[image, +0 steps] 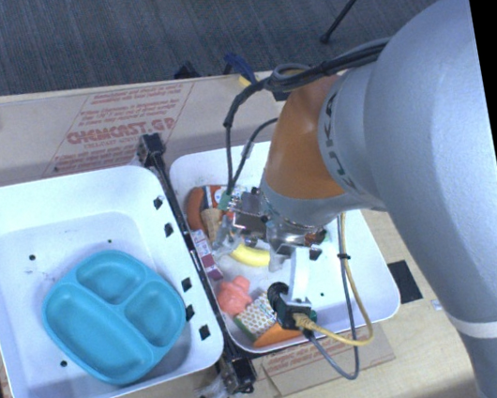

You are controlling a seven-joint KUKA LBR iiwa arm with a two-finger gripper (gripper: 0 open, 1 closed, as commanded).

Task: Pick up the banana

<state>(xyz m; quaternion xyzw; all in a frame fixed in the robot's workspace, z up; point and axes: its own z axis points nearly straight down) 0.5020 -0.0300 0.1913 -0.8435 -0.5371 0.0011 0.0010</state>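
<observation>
Camera view, operator: you see the arm (387, 121) reaching in from the right over the right bin (378, 285), its gripper (249, 231) low among the clutter there. The banana (250, 257) lies in the middle of that bin, just beneath the gripper; you cannot tell whether it is touched. A pink item (235, 295) sits just below the banana, an orange piece (274, 335) lies near the bin's front edge, and a brown object (200, 206) rests toward the back. In the left bin (6, 226) you find a blue divided plate (115, 314).
</observation>
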